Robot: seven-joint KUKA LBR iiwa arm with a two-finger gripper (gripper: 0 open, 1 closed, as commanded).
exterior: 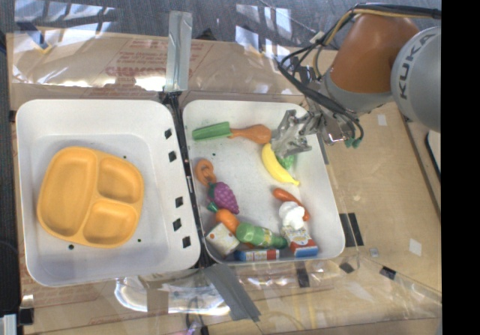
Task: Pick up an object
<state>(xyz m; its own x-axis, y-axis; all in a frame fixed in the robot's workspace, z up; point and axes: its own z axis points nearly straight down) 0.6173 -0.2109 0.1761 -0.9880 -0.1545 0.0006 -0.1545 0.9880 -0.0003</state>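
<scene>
1. A brown cardboard-covered table (390, 206) carries two shallow white bins side by side, with grey carpet beyond its far edge.
2. The left bin (30, 131) holds a yellow compartment tray (90, 196) with three sections, lying flat.
3. The right bin (326, 191) holds a scatter of toy food: a yellow banana (276, 166) near the far right, a green-handled orange piece (229, 131) along the far wall, purple grapes (223, 195) near the middle, and a green bottle (259, 235) among small cartons at the near wall.
4. The grey arm (409, 64), with its orange band, reaches in from the right over the right bin's far corner.
5. The hand (289, 139) hangs just above the banana's upper end; whether its fingers are parted or closed cannot be told, and nothing can be seen between them.
</scene>
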